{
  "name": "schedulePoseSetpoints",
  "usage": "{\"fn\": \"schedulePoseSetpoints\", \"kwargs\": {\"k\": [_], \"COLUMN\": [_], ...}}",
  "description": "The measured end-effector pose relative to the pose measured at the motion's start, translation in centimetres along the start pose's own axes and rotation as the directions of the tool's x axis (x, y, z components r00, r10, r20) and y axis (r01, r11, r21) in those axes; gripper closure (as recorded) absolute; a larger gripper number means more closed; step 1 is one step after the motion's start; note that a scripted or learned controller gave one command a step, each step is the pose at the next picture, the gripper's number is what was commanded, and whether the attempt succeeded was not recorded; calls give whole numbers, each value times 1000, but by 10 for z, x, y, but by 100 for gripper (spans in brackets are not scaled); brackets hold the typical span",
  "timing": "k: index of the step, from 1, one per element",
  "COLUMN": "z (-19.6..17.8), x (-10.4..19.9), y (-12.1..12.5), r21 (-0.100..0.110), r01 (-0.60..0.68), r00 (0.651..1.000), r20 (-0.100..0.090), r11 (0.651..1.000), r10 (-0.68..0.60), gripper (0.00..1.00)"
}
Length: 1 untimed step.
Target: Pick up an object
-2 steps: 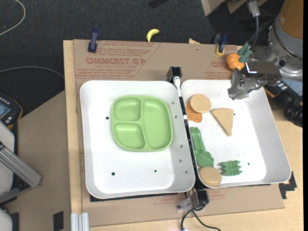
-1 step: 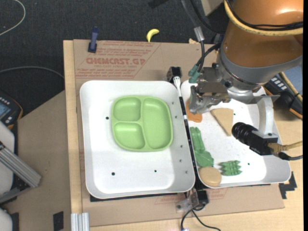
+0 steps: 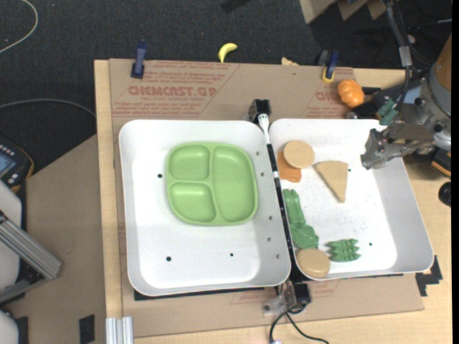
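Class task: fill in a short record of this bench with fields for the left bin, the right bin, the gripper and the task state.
left bin: holds a green divided plate
right bin: tan wedge, two tan discs, orange piece, green toy vegetables
gripper: over the right bin's far right edge, nothing seen in it
task state: no object picked up yet

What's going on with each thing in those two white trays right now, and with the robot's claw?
Green divided plate: flat in the left bin, nothing in its compartments.
Tan wedge: lying flat in the right bin, untouched.
Round tan disc: resting partly over an orange piece.
Green leafy strip: lying along the right bin's left wall.
End effector: above the right bin's far right edge, holding nothing visible.
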<state>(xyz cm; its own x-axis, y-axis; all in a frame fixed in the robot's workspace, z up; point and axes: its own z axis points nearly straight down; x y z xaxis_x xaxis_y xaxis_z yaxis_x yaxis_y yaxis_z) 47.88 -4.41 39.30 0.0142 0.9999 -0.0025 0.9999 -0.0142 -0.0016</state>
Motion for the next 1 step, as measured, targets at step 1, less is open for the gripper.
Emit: {"fn": "schedulePoseSetpoints", "kwargs": {"k": [1], "z": [-50], "x": [76], "y": [0], "r21": [-9], "r01": [23], "r00": [1000], "r20": [-4], "r11": [1000], "r10": [-23], "gripper": [100]}}
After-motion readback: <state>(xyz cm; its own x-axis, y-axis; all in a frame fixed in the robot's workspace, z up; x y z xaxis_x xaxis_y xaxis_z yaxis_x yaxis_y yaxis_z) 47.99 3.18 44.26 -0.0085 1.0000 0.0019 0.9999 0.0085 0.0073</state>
